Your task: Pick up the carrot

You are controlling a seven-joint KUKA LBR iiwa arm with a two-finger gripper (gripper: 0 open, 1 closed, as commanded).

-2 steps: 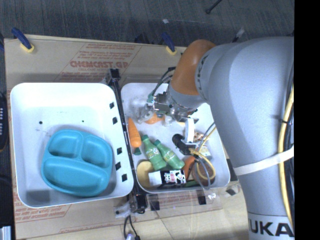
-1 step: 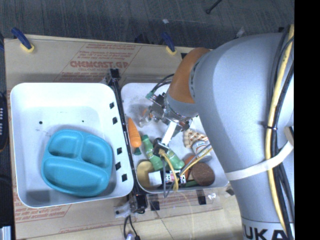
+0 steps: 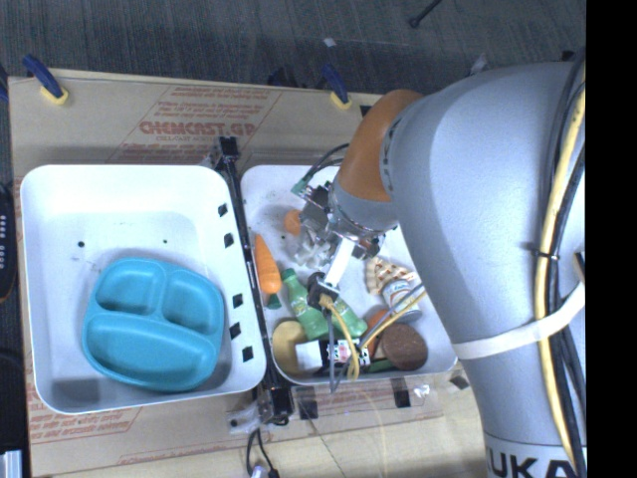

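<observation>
Carrot (image 3: 266,265), a small orange tapered plastic one, lies unlifted along the left wall of the right white bin (image 3: 261,182) at frame centre, while the gripper (image 3: 317,229) hovers just right of it, its grip state impossible to tell.

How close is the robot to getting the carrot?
Done: the arm has reached into the right bin. In hand: nothing I can see; the gripper hovers among the toys. Left: the carrot lies by the bin's left wall, apart from the gripper, not yet grabbed or lifted.

Carrot (image 3: 266,265) lies in right bin (image 3: 261,182) (by the left wall)
</observation>
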